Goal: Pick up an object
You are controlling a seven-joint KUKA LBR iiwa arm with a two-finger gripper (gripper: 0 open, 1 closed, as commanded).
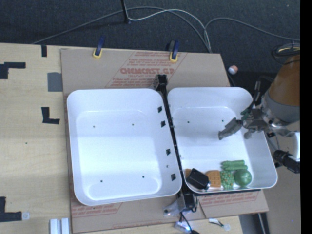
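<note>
Several small objects lie along the near edge of the right bin [204, 101]: a black block [197, 179], an orange piece [213, 177], a knobbly green piece [227, 180], a round green one [243, 178] and a long green one [233, 165] just behind them. My gripper [236, 132] hangs over the right side of this bin, well behind the objects and apart from them. Its fingers are spread open, one grey finger [228, 130] pointing left, and nothing sits between them.
The left bin [78, 106] stands beside the right one, with a black divider strip [166, 126] where they meet. Both rest on a cardboard sheet [141, 69] held by two clamps at the back. Cables run across the dark floor behind.
</note>
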